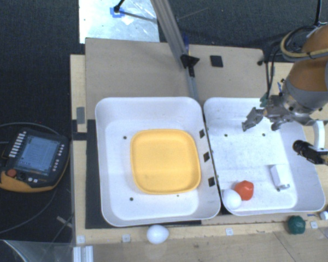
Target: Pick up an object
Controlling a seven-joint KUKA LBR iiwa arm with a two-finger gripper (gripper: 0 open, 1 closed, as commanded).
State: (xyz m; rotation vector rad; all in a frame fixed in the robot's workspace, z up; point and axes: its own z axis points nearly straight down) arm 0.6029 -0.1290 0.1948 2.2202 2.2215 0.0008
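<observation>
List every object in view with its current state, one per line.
gripper: open, above the right bin's far end, holding nothing
yellow plate: flat in the left bin
red object: in the right bin, touching the white ball
white ball: at the right bin's near edge
white egg-shaped object: on the bench, outside the bins

grey arm (309,89) with orange band, black cables, and metal 2-finger pincer (264,121)

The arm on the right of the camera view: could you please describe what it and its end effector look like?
The arm is grey with a broad orange band above the wrist. Black cables loop beside it. The end effector is metallic grey, with two slim dark-tipped fingers splayed apart.
</observation>
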